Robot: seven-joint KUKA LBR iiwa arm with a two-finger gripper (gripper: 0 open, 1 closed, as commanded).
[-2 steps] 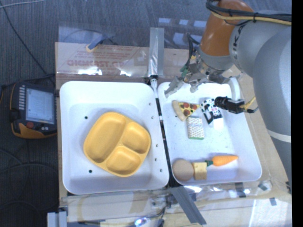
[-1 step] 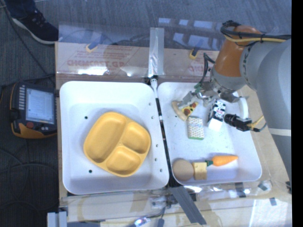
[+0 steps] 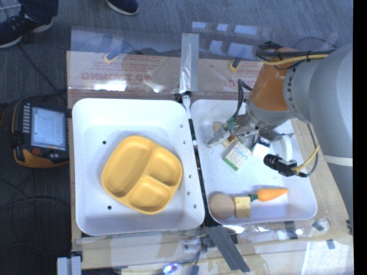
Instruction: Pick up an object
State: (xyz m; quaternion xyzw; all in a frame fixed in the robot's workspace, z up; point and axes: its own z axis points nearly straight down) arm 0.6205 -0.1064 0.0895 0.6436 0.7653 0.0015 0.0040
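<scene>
While the grey two-finger gripper [image 3: 238, 135] sat low in the right white bin [image 3: 298, 211], a small green-and-white patterned card [image 3: 236, 155] lay just below it, tilted diagonally. Finger spread: cannot tell. Orange toy carrot [image 3: 269, 195] lay farther off, long axis horizontal.

Robot lab, taped cardboard bench [image 3: 132, 67], teach pendant [image 3: 40, 132], carpet [image 3: 34, 211]
</scene>
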